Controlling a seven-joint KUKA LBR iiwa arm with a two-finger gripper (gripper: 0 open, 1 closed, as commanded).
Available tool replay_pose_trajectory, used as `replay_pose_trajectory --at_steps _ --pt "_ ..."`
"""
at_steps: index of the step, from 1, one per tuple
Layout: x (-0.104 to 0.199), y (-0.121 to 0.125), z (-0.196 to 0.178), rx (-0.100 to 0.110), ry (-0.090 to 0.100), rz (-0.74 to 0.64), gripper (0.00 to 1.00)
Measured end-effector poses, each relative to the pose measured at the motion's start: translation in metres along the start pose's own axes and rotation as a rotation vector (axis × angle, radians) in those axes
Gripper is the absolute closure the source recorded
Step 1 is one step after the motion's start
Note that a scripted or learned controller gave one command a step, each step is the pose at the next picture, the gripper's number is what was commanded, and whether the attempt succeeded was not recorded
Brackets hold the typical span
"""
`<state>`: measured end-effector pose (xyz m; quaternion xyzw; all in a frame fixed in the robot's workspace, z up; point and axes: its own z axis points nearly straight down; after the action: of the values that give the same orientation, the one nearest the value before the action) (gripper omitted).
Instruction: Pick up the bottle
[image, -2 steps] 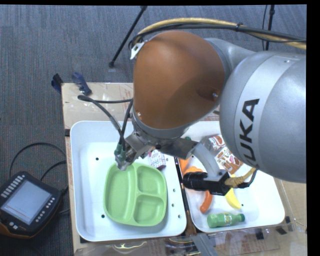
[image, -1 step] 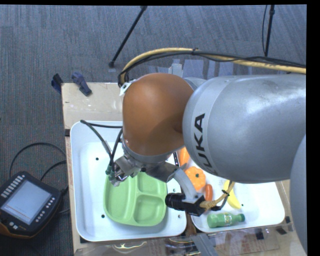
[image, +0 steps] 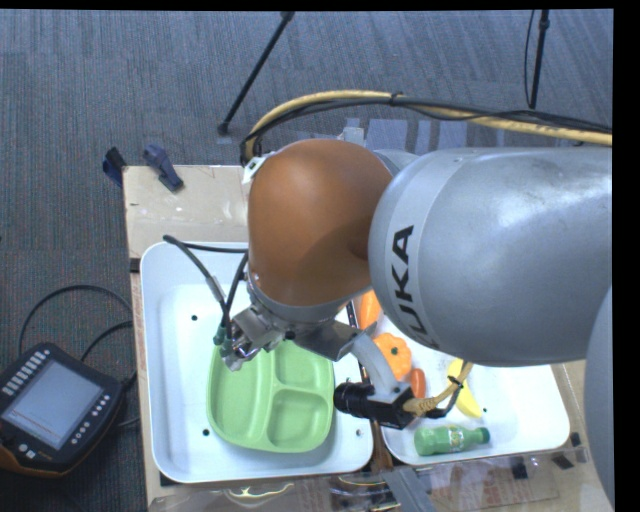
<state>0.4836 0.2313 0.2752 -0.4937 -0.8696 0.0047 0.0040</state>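
Camera view: big grey arm (image: 500, 250) with its orange band (image: 310, 220) covers much of the frame, reaching in from the right over the two white bins. Pincer (image: 232, 348) sits low over the left bin (image: 170, 400), at the upper left edge of a green divided tray (image: 275, 400) lying flat in that bin. Nothing visible between the fingers; whether they are open or closed cannot tell, too small and dark. Black cables (image: 205, 275) loop from the wrist over the left bin.

Bottle (image: 450, 438), green with a white cap end and label, lies on its side in the right bin (image: 540, 415), near that bin's front edge, well apart from the pincer. Just above it a yellow banana-like item (image: 462, 390) and orange pieces (image: 392, 358) close to the divider between bins; a black cylindrical part (image: 365, 400) sits near there too, unclear whether it is arm hardware.

Table (image: 185, 205) is pale wood, blue clamp (image: 160, 165) at its back left corner. Teach pendant (image: 50, 405) on the carpet floor at left, tripod legs (image: 255, 75) at top
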Motion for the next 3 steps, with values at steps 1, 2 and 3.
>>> replay_pose_trajectory --at_steps 1,2,3 --pt "-0.002 -0.004 0.068 -0.003 0.000 0.298 1.00" --pt "0.010 -0.004 -0.060 -0.008 -0.002 0.236 1.00" --pt "0.009 -0.004 0.017 -0.005 -0.001 0.146 1.00"
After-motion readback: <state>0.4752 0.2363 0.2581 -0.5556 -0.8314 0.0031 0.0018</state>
